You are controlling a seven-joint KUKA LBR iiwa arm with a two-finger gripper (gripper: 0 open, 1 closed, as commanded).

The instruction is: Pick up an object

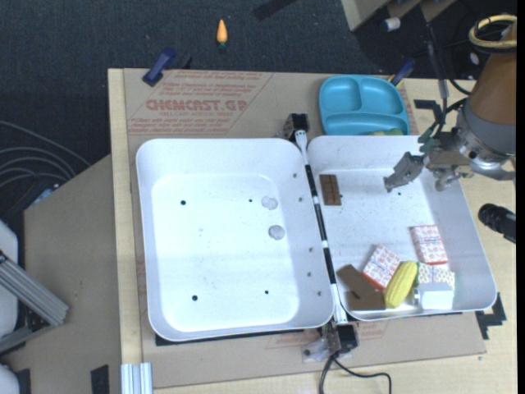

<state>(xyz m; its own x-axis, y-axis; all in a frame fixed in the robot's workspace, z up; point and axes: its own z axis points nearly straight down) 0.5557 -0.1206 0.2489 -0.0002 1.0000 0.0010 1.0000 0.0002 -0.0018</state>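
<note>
The gripper hangs over the upper part of the right bin, and the things it could pick lie well apart from it, crowded in the lower corner of this bin. This is the main risk. There the corn leans between a red-patterned packet and a white block, and a brown piece touches the packet on the other side. A second packet lies just above the block. If the gripper comes down into this group, the fingers may land on two things at once, or push one against the bin wall instead of closing around it. The packets look flat and thin, so I think the fingers could slide over them and close on nothing. The corn is rounder and seems the easiest to take, but it is tilted and may roll away when one finger touches it first.

A small brown card lies alone near the divider, with free space around it. It is also flat, so a grasp from above could fail in the same way.

As for the gripper itself, the two fingers stand apart, spread quite widely, and nothing is between them. It touches no object, and whether it touches the bin floor I cannot tell.

The left bin holds two small pale discs.
</note>
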